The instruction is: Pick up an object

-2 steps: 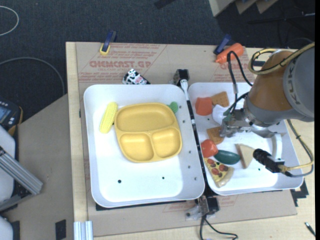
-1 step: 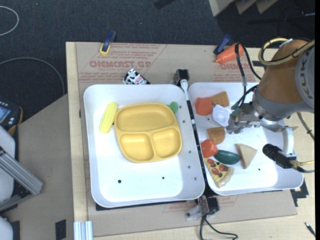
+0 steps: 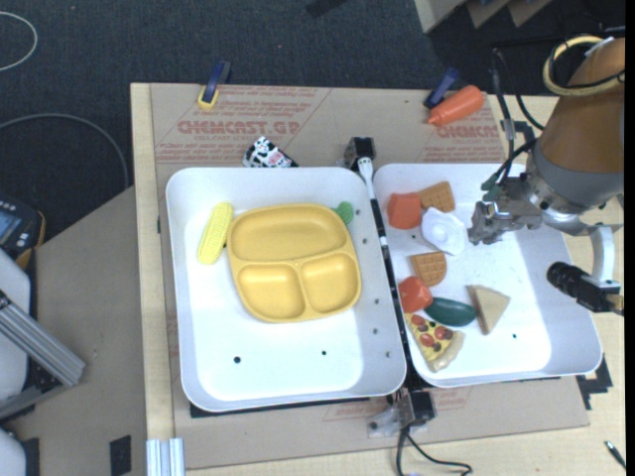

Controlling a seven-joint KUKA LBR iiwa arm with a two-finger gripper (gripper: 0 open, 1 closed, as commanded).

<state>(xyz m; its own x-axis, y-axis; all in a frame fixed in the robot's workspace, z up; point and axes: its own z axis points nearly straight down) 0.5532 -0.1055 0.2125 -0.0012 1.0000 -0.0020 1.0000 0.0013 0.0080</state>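
Note:
My gripper [image 3: 484,223] hangs over the upper middle of the right bin [image 3: 556,350], just right of a white crumpled object [image 3: 444,231]. In the same bin lie an orange-red piece [image 3: 404,209], a tan cracker [image 3: 437,197], a waffle square [image 3: 429,266], a red piece [image 3: 415,293], a dark green item [image 3: 453,311], a pizza slice [image 3: 435,338] and a tan wedge [image 3: 488,307]. Nothing is visibly held in the gripper.
The left bin [image 3: 288,370] holds a yellow divided plate [image 3: 294,261], a corn cob [image 3: 213,233] and a small green item [image 3: 344,211]. An orange clamp [image 3: 456,105] and a yellow-blue clamp [image 3: 210,87] sit at the bench's far edge. The arm's body [image 3: 585,137] looms over the right bin's far right.

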